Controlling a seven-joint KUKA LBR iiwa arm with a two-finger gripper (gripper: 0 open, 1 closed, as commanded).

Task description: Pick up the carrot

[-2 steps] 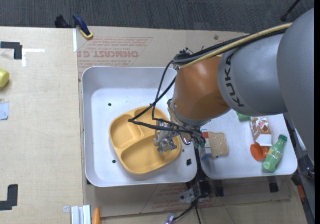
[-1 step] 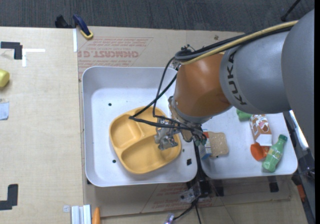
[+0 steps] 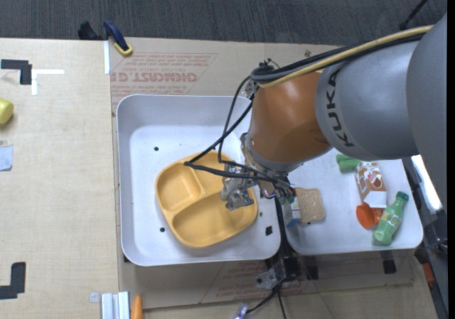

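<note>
Bench (image 3: 57, 190) of pale wood, cardboard under two white bins.

Near, right bin (image 3: 334, 239): green bottle (image 3: 389, 219); touching it, orange piece taken for the carrot (image 3: 365, 217), partly covered by a packet (image 3: 371, 184), long axis not readable. Bread slice (image 3: 310, 205) by the dividing wall.

Middle, left bin (image 3: 135, 168): yellow divided plate (image 3: 195, 211); gripper (image 3: 238, 197) low over its right part, opening impossible to judge, nothing seen held.

Carrot well apart from gripper, to the view's right, across the wall, past the bread.

Farther: green item (image 3: 348, 163).
</note>
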